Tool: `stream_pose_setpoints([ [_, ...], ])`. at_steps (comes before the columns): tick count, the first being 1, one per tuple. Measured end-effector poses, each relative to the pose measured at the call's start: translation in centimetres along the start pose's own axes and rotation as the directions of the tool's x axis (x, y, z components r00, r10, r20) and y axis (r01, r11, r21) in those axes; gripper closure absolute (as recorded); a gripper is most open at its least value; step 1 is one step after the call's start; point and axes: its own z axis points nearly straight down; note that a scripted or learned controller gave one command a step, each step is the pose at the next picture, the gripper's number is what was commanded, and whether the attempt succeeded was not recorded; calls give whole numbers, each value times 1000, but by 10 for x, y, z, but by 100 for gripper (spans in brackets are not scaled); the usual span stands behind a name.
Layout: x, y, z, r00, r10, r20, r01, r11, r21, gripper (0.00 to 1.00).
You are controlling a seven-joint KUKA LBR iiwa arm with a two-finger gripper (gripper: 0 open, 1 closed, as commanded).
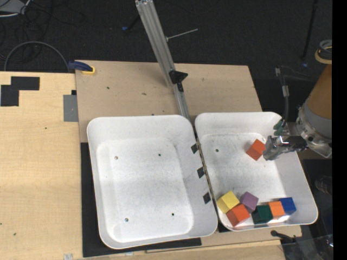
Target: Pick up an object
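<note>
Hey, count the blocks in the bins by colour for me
Orange or red: 3
Yellow: 1
Purple: 1
Green: 1
Blue: 1
Total: 7 blocks, all in the right bin

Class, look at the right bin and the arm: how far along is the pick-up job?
Done: the gripper has reached into the right bin and sits against an orange-red cube. In hand: that cube appears raised and tilted at the fingertips, though a firm grip cannot be confirmed. Left: lifting it clear. Six other cubes lie clustered at the bin's near edge.
</note>
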Motion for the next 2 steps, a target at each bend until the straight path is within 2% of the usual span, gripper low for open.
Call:
stream_pose_setpoints([
  [1,69,18,56,1000,0,-2,0,1000,14,100],
  [2,143,-13,98,1000,1,-2,-1,1000,16,100],
])
